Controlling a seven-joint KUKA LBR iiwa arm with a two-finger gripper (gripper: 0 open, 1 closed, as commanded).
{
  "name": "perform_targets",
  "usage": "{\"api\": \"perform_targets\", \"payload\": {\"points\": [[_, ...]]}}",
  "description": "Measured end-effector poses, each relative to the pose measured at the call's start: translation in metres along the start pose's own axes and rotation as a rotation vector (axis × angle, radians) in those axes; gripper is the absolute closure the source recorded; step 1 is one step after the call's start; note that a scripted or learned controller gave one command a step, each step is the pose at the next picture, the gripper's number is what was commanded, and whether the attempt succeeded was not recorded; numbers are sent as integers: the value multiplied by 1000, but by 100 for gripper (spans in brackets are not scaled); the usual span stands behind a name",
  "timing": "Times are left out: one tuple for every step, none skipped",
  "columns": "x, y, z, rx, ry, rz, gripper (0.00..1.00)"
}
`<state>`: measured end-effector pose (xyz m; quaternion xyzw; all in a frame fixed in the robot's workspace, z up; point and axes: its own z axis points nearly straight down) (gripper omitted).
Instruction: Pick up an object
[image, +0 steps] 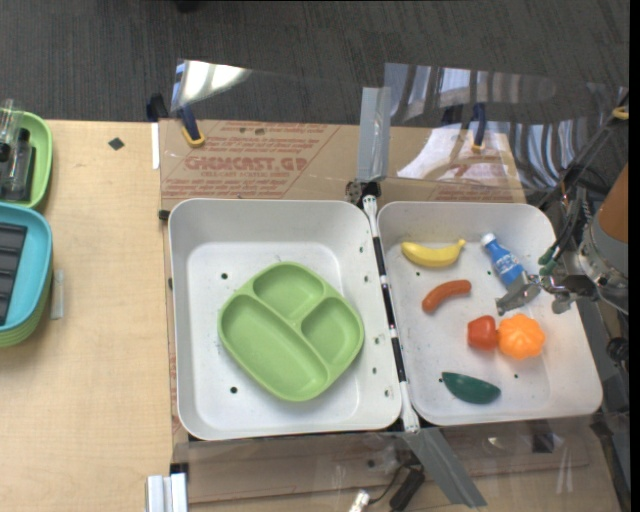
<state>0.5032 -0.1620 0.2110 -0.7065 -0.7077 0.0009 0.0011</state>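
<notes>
We see the gripper (522, 296) low over the right bin (560, 400), reaching in from the right edge with the grey arm (610, 235) behind it. Its metal fingers (512, 299) point left, toward the middle of the bin, and we cannot tell whether they are spread or closed; nothing shows between them.

Just near of the fingers lies an orange fruit (521, 337), and touching its left side is a red tomato (482, 333). Just far of the gripper, a small blue and white tube (502, 258) lies at a slant with its white cap toward the far wall. To the left of the gripper a reddish sausage (445, 295) lies across the bin floor, and beyond it, near the far left corner, a yellow banana (433, 252). A dark green vegetable, perhaps a cucumber or pepper (470, 388), lies toward the near wall, well apart from the gripper.

The left bin (190, 300) holds a green divided plate (290, 330) with three compartments, lying flat in the middle. Behind both bins a brown cardboard sheet (260, 160) with red printing lies on the wooden bench (90, 350). At the far left edge we see a stack of green and blue trays (22, 270).
</notes>
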Motion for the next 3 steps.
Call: {"api": "perform_targets", "payload": {"points": [[-35,-5,104,-2,0,44,0],[-35,-5,96,-1,1,47,100],[46,47,45,0,0,129,100]]}}
